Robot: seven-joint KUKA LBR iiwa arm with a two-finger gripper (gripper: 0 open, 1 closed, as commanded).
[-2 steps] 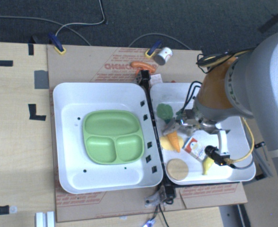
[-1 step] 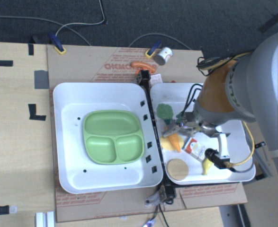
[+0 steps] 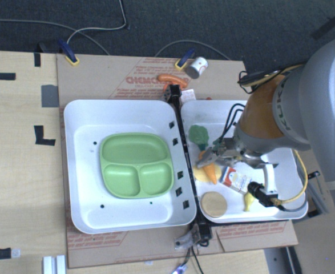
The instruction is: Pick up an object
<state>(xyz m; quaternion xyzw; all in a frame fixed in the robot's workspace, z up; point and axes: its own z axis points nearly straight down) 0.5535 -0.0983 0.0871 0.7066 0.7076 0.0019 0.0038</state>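
Fingers [image 3: 208, 154] of mine sit low in the right bin [image 3: 213, 108], over the clutter near the divider; how far apart they stand, and whether they grip anything, I cannot tell; 1 orange piece [image 3: 210, 172] lies just below them, touching a yellow bit, with a green lump [image 3: 199, 135] just above and a tan disc [image 3: 214, 204] nearer the front wall; best, I judge, to centre on the orange piece, close slowly, then lift straight up; the left bin [image 3: 79, 153] holds a green divided plate [image 3: 137, 165].
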